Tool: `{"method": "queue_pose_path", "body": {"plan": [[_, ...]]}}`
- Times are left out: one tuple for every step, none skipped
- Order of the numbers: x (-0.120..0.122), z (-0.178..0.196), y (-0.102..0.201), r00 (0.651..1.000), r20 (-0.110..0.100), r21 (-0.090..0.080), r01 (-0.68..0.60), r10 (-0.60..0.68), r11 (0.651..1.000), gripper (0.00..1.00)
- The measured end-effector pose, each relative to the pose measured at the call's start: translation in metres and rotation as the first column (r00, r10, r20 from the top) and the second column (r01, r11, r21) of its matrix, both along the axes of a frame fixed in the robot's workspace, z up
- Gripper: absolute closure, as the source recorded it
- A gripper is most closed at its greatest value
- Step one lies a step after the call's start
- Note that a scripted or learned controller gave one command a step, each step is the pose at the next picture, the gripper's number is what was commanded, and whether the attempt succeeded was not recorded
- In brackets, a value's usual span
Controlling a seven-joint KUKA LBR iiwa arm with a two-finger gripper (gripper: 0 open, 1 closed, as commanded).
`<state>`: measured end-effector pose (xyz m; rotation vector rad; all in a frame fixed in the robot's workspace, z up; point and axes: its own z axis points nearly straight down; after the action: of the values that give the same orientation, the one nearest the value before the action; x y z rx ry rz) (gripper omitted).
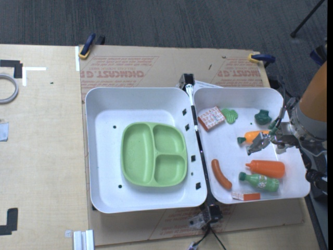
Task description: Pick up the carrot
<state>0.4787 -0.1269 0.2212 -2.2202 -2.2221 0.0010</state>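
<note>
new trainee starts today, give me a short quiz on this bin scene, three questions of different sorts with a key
1. True or false: the green divided plate lies in the left bin.
2. Which lies nearest the gripper: (a) sausage, (b) carrot, (c) green bottle?
3. Fill in: the orange bottle lies just above the ____ bottle in the camera view.

Key: 1 true; 2 b; 3 green.
</note>
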Motion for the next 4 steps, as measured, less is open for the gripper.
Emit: {"method": "queue_pose_path", "body": {"plan": [[0.069,-0.016,-0.009,0.992,0.001,0.000,0.130,-0.130,0.992,0.00],[0.078,-0.117,-0.019,0.974,0.001,0.000,-0.225,0.225,0.974,0.00],[0.097,-0.129,0.023,1.000,0.001,0.000,-0.017,0.017,1.000,0.00],[0.145,-0.029,0.094,0.978,0.000,-0.001,0.210,-0.210,0.978,0.00]]}}
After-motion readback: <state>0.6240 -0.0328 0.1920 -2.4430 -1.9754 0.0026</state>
